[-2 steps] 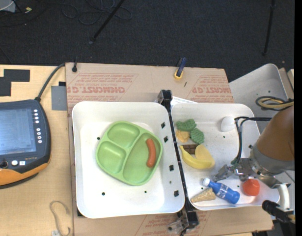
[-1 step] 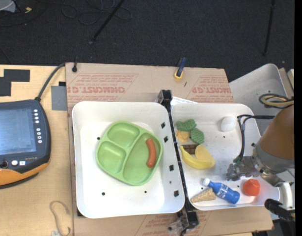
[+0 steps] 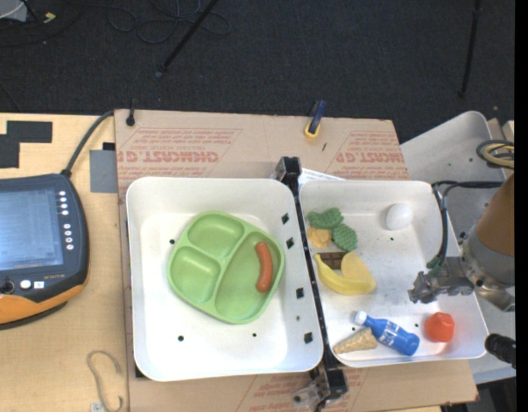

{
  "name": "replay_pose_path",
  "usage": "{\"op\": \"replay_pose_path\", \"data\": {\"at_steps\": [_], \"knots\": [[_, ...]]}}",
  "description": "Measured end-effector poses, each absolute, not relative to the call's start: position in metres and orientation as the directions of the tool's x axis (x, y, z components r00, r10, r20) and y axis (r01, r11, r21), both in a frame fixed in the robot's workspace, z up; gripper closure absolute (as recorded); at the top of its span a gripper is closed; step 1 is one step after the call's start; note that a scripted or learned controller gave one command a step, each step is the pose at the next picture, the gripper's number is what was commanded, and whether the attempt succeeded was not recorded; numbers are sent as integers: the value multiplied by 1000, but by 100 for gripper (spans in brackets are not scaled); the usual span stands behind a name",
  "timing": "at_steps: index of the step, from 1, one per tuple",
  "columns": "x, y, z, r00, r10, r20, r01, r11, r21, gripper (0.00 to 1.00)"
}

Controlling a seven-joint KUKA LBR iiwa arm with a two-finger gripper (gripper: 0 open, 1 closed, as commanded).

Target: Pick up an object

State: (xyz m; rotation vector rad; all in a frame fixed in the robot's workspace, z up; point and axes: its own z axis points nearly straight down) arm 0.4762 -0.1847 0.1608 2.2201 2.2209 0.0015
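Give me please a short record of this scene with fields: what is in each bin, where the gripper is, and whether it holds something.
left bin: green divided plate with a red sausage in its right compartment
right bin: green leafy toy, banana, white ball, blue bottle, red-orange object, tan wedge
gripper: over the right side of the right bin, above the red-orange object in the picture
held object: none visible between its fingers
left of bins: tablet-like controller on the bench
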Motion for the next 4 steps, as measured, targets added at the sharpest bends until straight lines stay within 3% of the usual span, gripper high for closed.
{"op": "replay_pose_path", "data": {"at_steps": [2,4], "knots": [[471,-183,229,-1,1000,0,1000,1,1,100],[521,-101,228,-4,1000,2,1000,4,-3,100]]}}
